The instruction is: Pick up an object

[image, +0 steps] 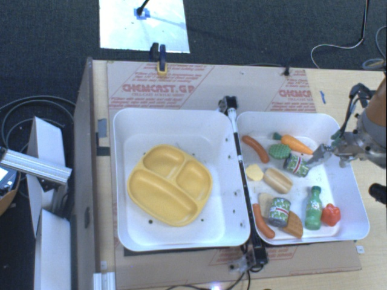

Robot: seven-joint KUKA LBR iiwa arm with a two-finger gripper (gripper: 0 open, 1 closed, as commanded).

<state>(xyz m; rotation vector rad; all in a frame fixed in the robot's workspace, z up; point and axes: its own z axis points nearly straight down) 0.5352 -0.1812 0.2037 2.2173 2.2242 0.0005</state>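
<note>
**Fingers too blurry to read, gripper right by the little can**

Fingers (317, 154) were small and fuzzy from where we looked, so we could not tell if they were apart or together. We saw nothing held between them.

We saw the gripper (320, 153) low over the right bin (357, 198), coming in from the right side. Its tip was just beside the little can (296, 165), maybe touching it. We think it sat there because the little can was the toy it wanted to pick up.

The little can lay tipped on its side in the top half of the right bin. A carrot (296, 144) lay just above it and a bread roll (277, 179) just below it. Those close toys could get bumped, we thought.

Lower down stood a green bottle (313, 207), a red pepper (331, 214) and a second can (279, 210), well out of the way.

In the left bin (121, 132) a yellow plate (169, 185) lay flat by itself.

We judged that the pick was not done yet.
</note>
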